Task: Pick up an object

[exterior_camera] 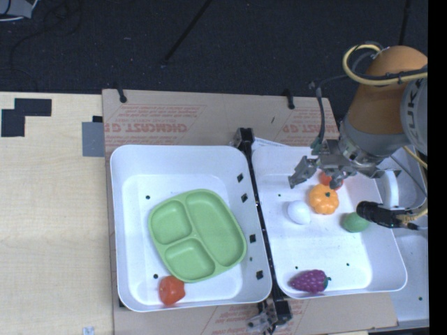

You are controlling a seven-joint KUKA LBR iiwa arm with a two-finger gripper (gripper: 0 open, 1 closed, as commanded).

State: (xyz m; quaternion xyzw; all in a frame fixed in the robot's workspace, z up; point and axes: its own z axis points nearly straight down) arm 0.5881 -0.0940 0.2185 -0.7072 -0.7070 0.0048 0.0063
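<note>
Above right bin [391, 271], arm [380, 110] bent down.

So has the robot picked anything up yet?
Not yet, it seems. Done: the tool sits over the right bin, just above the orange pumpkin. In hand: nothing visible between its fingers. Left: gripping and lifting; the white egg and purple grapes lie untouched.

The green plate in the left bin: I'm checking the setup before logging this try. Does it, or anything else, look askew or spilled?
Nothing is spilled or damaged. The green divided plate lies turned at a slant to the left bin walls, with a red toy loose beside its lower edge.
</note>
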